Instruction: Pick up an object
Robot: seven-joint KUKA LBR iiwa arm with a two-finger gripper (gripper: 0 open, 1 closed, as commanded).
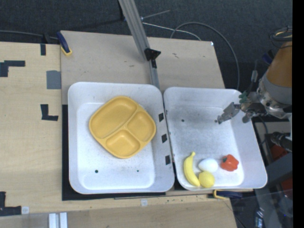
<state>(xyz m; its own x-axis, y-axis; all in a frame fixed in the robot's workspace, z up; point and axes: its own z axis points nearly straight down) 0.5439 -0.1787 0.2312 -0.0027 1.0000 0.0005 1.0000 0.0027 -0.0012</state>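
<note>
Taking the bin on the right (209, 103) as my landmark: the other bin (78, 127) sits just beside it on its left, their rims touching along the middle. Inside that left bin lies a divided tray (122, 126), toward its back and centre. In the landmark bin's near end, four things cluster: a banana (190, 169) on the left, an egg (208, 165) just right of it, a lemon (206, 179) in front of the egg and touching the banana, and a pepper (229, 163) near the egg's right. My gripper (233, 112) hangs over the landmark bin's far right part, well apart from the cluster. A slanted rail (135, 25) stands behind both bins.
</note>
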